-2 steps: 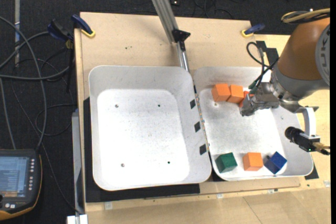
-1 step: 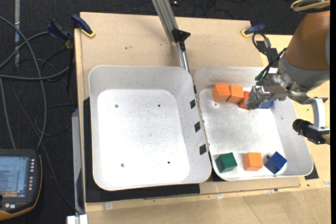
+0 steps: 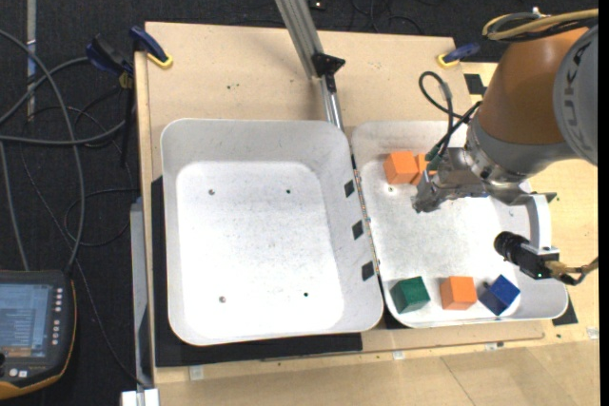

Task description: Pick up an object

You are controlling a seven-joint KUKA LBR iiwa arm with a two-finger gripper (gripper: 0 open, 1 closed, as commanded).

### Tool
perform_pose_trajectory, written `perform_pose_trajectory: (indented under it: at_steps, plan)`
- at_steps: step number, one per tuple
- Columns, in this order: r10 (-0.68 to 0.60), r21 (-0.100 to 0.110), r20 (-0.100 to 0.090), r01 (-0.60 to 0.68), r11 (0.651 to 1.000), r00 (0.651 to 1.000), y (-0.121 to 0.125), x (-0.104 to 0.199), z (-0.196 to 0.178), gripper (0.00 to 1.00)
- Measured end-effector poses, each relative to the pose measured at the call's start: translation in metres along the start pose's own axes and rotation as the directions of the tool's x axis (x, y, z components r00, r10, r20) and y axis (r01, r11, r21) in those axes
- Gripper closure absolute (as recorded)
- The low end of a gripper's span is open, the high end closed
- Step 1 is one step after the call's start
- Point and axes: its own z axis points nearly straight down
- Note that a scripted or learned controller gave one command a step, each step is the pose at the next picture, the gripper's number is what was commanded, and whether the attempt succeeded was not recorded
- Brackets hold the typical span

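Landmark: the right bin (image 3: pixel 533 311), the white tray on the right half of the counter (image 3: pixel 247 62).
Arm: grey with an orange band, it reaches over the right bin from its right side.
Writing: part of a dark letter or two shows on the grey arm casing at the frame's right edge; too cropped to read.
End effector (image 3: pixel 430 195): it sits low over the upper middle of the right bin, just beside an orange block; whether it is spread or closed, and whether it grips anything, cannot be told from this angle.
Orange block (image 3: pixel 402 166): in the upper left part of the right bin, touching or nearly touching the end effector's left side.
Green block (image 3: pixel 411 293): at the lower left of the right bin.
Second orange block (image 3: pixel 458 292): near the right bin's lower rim, between the green block and the blue one.
Blue block (image 3: pixel 499 294): at the lower right of the right bin, just beside the second orange block.
Left bin (image 3: pixel 181 204): it sits directly to the left of the right bin, their rims meeting.
Handheld screen (image 3: pixel 33 328): well to the left of the right bin, off the counter; its display text is too small to read.
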Motion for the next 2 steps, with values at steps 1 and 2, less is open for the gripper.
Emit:
perform_pose_trajectory:
  at_steps: [1, 2]
  plan:
    - [0.000, 0.000, 0.000, 0.000, 1.000, 1.000, -0.009, 0.056, 0.009, 1.00]
    - [-0.001, -0.001, 0.000, 0.001, 1.000, 1.000, -0.021, 0.100, -0.001, 1.00]
